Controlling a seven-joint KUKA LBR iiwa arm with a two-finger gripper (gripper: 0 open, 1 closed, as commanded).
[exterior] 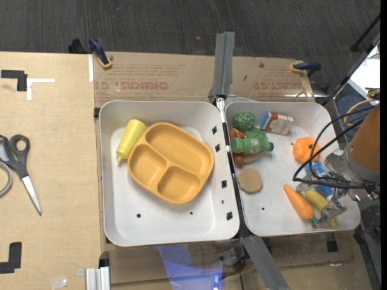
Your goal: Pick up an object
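Gripper [329,212] at right bin [266,219] front-right corner, finger state unclear, bin centre open

At the right edge, the robot arm [369,147] shows a rounded orange band above grey metal parts, with black cables looping beside it.

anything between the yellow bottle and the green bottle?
Yes, in the camera view: the orange divided tray and the bins' shared wall lie between the yellow bottle and the green bottle.
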